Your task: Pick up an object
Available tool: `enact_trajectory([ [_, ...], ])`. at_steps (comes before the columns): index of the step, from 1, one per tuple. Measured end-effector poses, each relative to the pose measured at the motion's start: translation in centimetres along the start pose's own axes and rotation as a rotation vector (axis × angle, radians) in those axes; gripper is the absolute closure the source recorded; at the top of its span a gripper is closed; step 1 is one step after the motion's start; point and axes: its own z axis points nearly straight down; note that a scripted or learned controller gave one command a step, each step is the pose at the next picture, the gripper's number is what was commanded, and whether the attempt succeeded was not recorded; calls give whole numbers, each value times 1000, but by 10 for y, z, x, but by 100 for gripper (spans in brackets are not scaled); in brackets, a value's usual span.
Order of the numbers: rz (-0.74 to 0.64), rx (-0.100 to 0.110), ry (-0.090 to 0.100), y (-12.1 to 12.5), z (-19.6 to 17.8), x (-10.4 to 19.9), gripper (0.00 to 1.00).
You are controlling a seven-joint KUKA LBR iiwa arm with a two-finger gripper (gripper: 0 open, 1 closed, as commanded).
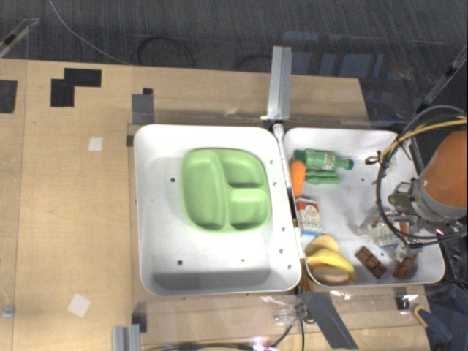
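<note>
Gripper (401,234) hovers at right bin's (344,134) 4 o'clock over a crinkly packet (383,232): light, slippery, so pinch across its middle. Grip state: can't tell.

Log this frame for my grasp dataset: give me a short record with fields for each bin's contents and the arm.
left bin: green divided plate
right bin: green bottle, carrot, small carton, banana, two brown chocolate pieces
arm: over right bin's right side
gripper: low in right bin, state unclear
</note>
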Motion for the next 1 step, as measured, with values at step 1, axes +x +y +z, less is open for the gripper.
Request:
enact_trajectory([
  [1,-421,-2,-2,-1,0,-4,0],
])
